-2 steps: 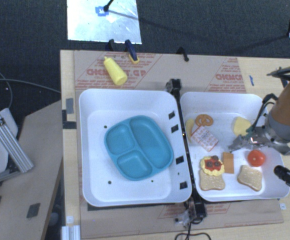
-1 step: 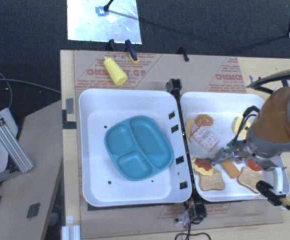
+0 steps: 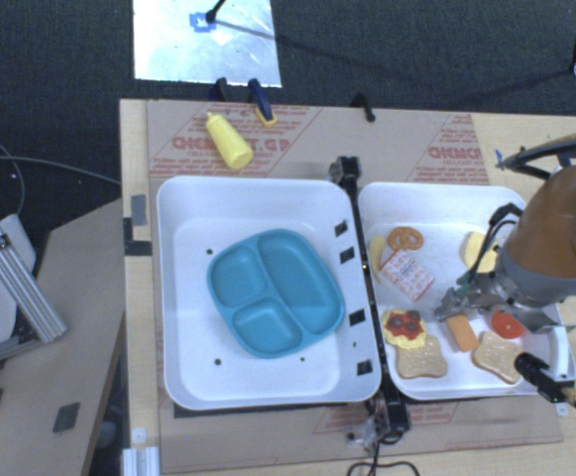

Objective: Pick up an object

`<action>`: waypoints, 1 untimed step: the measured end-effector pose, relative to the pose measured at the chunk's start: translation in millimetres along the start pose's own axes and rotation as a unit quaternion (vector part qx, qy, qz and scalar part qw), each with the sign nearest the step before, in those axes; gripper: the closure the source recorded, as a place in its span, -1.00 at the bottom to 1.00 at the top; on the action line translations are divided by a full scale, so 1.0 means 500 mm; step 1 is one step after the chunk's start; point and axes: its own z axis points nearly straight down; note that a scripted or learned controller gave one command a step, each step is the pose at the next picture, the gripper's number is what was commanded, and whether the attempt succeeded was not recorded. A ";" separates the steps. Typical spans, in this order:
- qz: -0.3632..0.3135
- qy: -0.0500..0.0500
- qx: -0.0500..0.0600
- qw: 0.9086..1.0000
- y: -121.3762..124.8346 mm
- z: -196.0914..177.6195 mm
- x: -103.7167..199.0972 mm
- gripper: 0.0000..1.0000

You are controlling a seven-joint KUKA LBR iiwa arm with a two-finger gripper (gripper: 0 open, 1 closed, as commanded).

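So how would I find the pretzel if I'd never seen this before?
Look at the right white bin, the one crowded with toy food. Near its back left part, the pretzel lies just above a small pink-and-white packet. It is the only brown twisted loop with holes; the other pieces nearby are flat and solid.

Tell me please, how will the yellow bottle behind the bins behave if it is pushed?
The yellow bottle lies on its side on the cardboard, so it would probably roll. It looks like small plastic, likely light and stiff.

The bench (image 3: pixel 297 132) bears two white bins (image 3: pixel 183 266) and perhaps a yellow bottle (image 3: pixel 228 142).
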 end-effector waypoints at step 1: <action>-0.008 0.003 -0.005 1.000 0.120 -0.189 0.262 1.00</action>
